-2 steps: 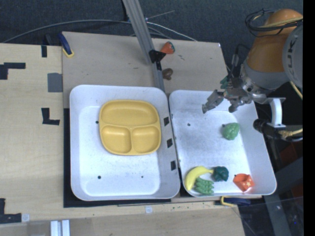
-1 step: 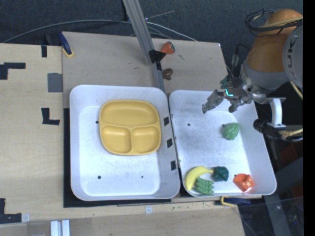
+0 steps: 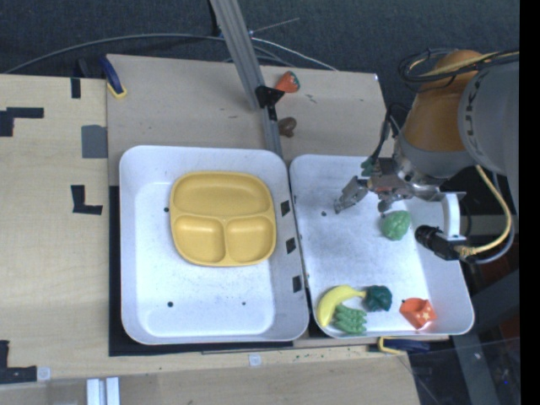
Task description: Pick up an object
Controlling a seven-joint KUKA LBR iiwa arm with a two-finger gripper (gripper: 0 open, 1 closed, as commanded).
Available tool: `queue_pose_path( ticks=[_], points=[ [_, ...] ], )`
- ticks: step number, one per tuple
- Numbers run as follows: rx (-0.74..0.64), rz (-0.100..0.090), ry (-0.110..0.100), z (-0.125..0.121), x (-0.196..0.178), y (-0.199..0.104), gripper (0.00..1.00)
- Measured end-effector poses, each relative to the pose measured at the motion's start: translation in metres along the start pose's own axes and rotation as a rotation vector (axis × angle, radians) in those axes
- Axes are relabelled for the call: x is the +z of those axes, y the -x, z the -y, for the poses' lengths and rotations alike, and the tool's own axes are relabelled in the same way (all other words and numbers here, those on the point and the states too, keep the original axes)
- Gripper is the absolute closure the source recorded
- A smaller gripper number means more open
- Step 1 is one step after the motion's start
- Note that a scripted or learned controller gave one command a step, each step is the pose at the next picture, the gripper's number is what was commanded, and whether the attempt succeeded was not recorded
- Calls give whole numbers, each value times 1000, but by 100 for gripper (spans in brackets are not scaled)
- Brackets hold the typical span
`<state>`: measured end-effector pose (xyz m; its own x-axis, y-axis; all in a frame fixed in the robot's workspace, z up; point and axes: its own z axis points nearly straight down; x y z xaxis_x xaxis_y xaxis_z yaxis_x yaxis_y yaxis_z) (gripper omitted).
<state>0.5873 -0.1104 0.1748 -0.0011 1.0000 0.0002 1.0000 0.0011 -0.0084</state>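
Observation:
My gripper (image 3: 361, 204) hangs over the upper part of the right bin (image 3: 337, 251), its fingers spread open with nothing between them. A pale green lumpy object (image 3: 394, 224) lies just to the right of the gripper, apart from the fingers. Along the bin's front edge lie a yellow banana (image 3: 335, 297), a light green bumpy piece (image 3: 350, 319), a dark teal piece (image 3: 378, 297) and an orange-red piece (image 3: 418, 311).
The left bin (image 3: 143, 251) holds a yellow divided plate (image 3: 224, 218). A grey metal post (image 3: 240, 40) rises behind the bins, with a small orange object (image 3: 288, 81) and a brown one (image 3: 287, 126) beside it on the bench.

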Motion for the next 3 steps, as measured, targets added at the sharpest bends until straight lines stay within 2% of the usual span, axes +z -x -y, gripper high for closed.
queue_pose_path(
  ticks=[1,2,3],
  points=[
    [0,0,0,11,56,4,0],
    [0,2,8,10,86,3,0],
    [-2,1,7,11,76,3,100]
  ],
)
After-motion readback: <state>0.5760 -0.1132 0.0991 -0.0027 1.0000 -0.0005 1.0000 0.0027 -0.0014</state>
